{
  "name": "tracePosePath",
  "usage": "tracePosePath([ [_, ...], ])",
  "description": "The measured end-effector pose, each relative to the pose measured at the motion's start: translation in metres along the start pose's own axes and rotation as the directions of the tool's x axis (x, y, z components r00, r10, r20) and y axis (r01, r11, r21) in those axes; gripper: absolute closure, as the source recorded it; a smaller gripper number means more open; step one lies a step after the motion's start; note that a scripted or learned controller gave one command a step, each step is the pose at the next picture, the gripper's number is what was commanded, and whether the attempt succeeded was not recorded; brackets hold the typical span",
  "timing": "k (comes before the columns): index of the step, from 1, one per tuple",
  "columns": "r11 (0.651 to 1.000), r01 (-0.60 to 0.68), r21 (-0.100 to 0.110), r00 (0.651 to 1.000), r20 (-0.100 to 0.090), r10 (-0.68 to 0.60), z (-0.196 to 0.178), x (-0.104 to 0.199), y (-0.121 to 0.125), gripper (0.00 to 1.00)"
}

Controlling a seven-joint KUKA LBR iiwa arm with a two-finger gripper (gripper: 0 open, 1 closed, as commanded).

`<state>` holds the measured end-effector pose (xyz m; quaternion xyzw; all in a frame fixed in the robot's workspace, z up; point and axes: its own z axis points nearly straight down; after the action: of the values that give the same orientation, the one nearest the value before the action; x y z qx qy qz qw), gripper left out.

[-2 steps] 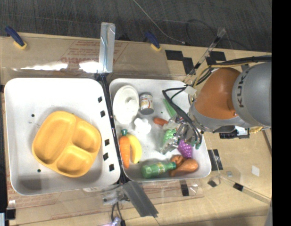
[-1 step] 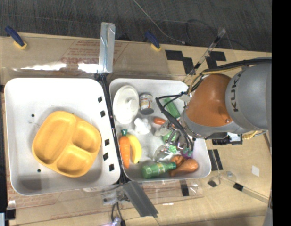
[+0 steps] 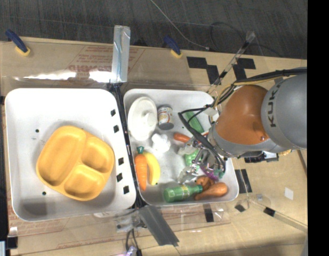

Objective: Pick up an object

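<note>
My gripper [image 3: 198,164] hangs low over the right side of the right bin [image 3: 169,96], under the orange wrist band. Right beneath it lies a tangle of small green and purple items [image 3: 208,170]. Close by are a green bottle [image 3: 181,193] lying along the bin's near wall, a brown-orange sausage-shaped piece [image 3: 213,190], and a small orange piece [image 3: 181,138]. Further left lie a carrot [image 3: 141,170], a banana [image 3: 152,167], a white crumpled lump [image 3: 160,142], a small can [image 3: 165,116] and a white bowl [image 3: 142,116]. I see nothing clearly between the gripper's parts.
The left bin [image 3: 20,116] holds a yellow divided plate [image 3: 74,161]. A green item [image 3: 194,120] and black cables lie at the right bin's far right, partly under the arm. Blue clamps and a metal bracket [image 3: 121,52] stand along the bench's far edge.
</note>
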<state>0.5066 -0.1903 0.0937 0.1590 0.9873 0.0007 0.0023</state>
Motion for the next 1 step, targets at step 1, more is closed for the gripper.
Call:
tracePosePath([
  [1, 0.995, 0.099, 0.001, 0.995, 0.003, -0.099, -0.0011, 0.0008, 0.0059, 0.00],
])
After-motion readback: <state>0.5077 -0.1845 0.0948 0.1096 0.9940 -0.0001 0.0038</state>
